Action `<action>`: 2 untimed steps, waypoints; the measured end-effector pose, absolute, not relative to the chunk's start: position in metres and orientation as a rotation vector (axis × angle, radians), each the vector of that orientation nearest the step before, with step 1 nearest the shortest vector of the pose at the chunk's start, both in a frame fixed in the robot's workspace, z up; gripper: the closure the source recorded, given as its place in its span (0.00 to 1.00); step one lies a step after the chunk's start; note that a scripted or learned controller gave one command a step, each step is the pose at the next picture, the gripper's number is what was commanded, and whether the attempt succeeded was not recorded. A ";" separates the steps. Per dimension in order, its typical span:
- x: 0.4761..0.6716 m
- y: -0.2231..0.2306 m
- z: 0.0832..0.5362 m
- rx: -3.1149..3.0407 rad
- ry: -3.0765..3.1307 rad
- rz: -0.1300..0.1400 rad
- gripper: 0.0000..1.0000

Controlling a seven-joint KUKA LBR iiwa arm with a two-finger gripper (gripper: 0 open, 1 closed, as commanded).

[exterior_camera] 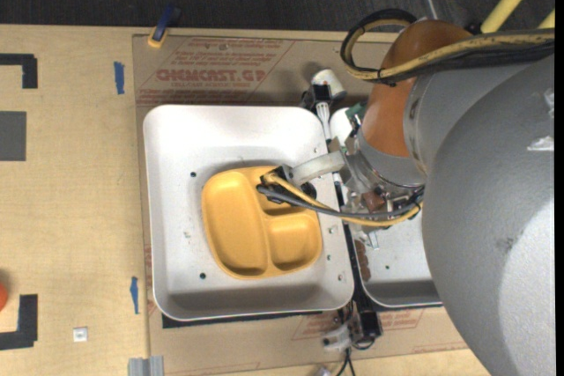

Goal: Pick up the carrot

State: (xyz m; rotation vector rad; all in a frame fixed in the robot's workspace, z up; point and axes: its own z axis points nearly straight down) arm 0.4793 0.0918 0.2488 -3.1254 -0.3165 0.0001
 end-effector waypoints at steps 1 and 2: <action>0.499 0.105 0.219 -3.126 -0.315 0.001 1.00; 0.488 0.087 0.234 -3.126 -0.314 0.000 1.00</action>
